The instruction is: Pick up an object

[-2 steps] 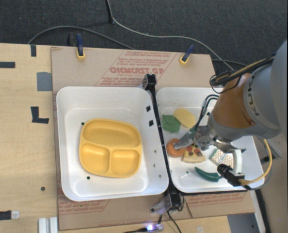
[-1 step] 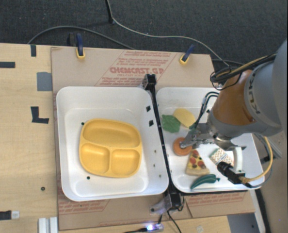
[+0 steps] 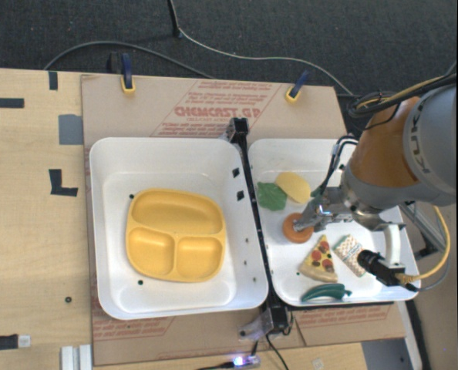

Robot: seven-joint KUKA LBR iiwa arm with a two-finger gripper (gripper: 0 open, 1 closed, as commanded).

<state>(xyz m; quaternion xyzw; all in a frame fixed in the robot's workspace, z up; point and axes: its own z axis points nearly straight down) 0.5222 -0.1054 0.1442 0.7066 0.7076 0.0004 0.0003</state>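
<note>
A: Where's the end effector (image 3: pixel 310 218) rn?

B: In the right white plastic bin (image 3: pixel 291 154), tips right at the flat round orange-brown disc (image 3: pixel 297 229). Can't tell if it's open or closed, the wrist blocks it.

A: Neighbours?

B: Green leafy piece (image 3: pixel 272 196) at the disc's 11 o'clock, yellow lemon-shaped piece (image 3: pixel 294 186) at 12, toy pizza slice (image 3: pixel 320 260) at 5. All close. Yellow three-compartment plate (image 3: pixel 176 233) sits in the left white bin (image 3: pixel 106 206), well apart.

A: Tips for the pick?

B: Imo centre over the disc, come straight down, close slowly; it's flat, so go low. Lift vertically to avoid nudging the leaf.
</note>
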